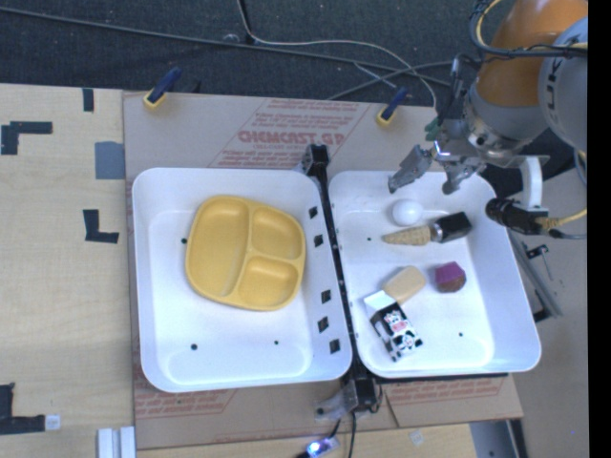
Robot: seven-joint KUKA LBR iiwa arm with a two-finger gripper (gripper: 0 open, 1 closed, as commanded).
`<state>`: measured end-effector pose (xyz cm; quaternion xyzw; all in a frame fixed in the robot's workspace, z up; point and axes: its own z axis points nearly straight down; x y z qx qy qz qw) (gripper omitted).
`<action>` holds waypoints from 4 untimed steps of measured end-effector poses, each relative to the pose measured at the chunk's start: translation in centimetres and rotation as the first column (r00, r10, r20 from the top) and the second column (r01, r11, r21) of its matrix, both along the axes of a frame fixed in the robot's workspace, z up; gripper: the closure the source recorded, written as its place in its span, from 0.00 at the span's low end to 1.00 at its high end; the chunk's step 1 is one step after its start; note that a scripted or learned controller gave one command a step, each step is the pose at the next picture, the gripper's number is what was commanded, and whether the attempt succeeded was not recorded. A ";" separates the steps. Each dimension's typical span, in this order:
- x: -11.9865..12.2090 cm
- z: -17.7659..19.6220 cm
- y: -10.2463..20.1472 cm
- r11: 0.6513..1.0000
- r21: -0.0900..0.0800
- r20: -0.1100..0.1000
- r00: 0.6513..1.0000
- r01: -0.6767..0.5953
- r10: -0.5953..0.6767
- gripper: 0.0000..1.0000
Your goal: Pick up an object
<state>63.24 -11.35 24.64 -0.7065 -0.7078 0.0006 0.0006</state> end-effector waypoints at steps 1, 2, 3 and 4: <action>-0.2 -6.4 -0.4 1.000 -0.001 -0.005 1.000 0.001 -0.001 0.00; 0.1 -10.9 -0.5 1.000 -0.001 -0.005 1.000 0.001 -0.001 0.00; 0.0 -16.3 -0.4 1.000 -0.002 -0.001 1.000 0.000 0.000 0.00; 0.1 -15.0 -0.4 1.000 -0.002 -0.001 1.000 0.000 0.000 1.00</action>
